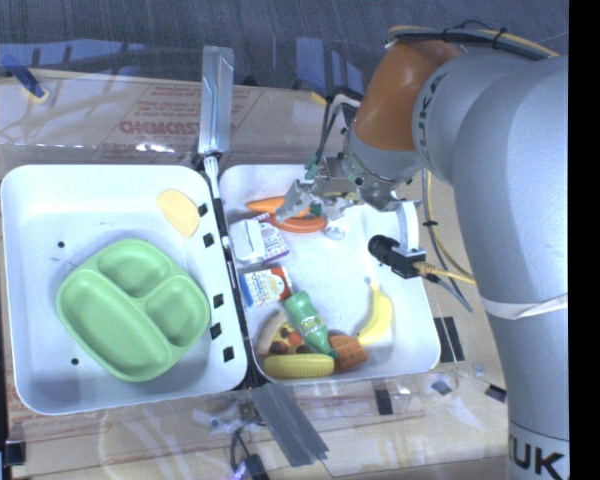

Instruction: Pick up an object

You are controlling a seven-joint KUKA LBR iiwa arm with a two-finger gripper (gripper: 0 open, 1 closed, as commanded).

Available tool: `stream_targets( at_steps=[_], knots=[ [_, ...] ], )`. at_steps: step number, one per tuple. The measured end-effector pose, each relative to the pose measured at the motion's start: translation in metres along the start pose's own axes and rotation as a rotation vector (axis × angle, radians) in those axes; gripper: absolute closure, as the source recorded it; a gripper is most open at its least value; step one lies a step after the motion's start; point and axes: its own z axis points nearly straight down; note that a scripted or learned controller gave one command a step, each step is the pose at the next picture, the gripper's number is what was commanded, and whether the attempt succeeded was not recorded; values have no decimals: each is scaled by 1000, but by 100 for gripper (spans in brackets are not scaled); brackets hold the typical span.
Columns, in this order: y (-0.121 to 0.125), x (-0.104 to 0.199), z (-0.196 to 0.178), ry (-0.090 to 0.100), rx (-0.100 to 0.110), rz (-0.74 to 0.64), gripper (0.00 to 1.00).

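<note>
My gripper [310, 200] hangs over the far part of the right bin [412, 313], right above an orange carrot [298, 222] whose tip sticks out to the left. The fingers sit at or on the carrot, and I cannot make out their gap. Nearer in the same bin lie two small packets [258, 240], [264, 285], a green bottle [308, 321], a yellow banana [378, 319], a corn cob [298, 366] and several small toy foods crowded at the front edge.
The left bin [30, 268] holds a green divided plate [133, 308] and a yellow slice-shaped piece [179, 211]. A grey divider clamp [216, 98] stands between the bins at the back. A black cable plug [390, 255] hangs beside the wrist.
</note>
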Motion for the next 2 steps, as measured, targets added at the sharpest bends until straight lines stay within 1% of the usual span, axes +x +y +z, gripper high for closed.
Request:
stream_targets(
  at_steps=[1,2],
  knots=[
    [31,-27,76,-1,-6,-28,0],
    [31,-3,78,0,0,-140,0]
  ],
)
